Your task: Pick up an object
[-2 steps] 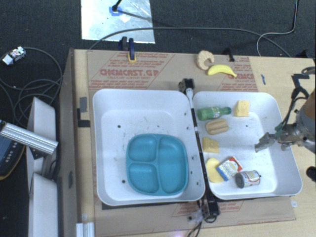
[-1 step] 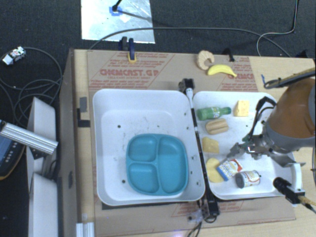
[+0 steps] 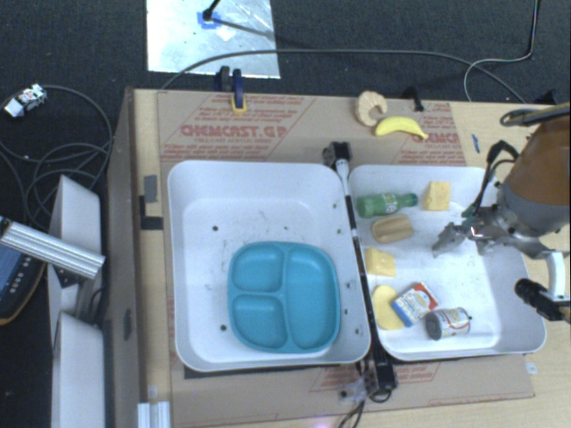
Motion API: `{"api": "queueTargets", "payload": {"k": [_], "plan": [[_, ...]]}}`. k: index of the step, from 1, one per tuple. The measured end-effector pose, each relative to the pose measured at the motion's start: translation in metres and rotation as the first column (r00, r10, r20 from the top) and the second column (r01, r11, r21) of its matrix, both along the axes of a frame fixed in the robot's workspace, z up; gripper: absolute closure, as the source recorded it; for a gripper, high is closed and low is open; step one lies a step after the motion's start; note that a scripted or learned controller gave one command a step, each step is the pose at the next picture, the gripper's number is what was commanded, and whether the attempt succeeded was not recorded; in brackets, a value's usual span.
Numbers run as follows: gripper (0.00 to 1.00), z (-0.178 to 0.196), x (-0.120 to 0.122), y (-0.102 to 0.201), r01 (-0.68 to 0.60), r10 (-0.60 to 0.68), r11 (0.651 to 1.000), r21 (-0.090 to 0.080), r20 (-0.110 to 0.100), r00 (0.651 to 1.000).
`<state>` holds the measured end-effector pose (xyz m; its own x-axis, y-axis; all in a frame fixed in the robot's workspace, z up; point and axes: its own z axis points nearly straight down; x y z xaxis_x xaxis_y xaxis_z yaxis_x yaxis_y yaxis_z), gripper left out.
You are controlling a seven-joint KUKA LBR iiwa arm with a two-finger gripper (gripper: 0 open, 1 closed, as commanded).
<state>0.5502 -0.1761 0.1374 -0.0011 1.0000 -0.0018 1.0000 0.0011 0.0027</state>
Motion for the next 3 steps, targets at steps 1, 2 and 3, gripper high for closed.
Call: {"api": "queueTargets", "payload": {"k": [1, 2, 3], "plan": [[0.0, -0.05, -0.036, 0.047, -0.002, 0.002, 1.0, 0.003, -0.003, 1.0], [1.0, -0.039, -0.035, 0.046, -0.002, 0.002, 1.0, 0.002, 0.0, 1.0], [1.0, 0.029, -0.063, -0.032, 0.001, -0.001, 1.0, -0.001, 0.001, 1.0]]}}
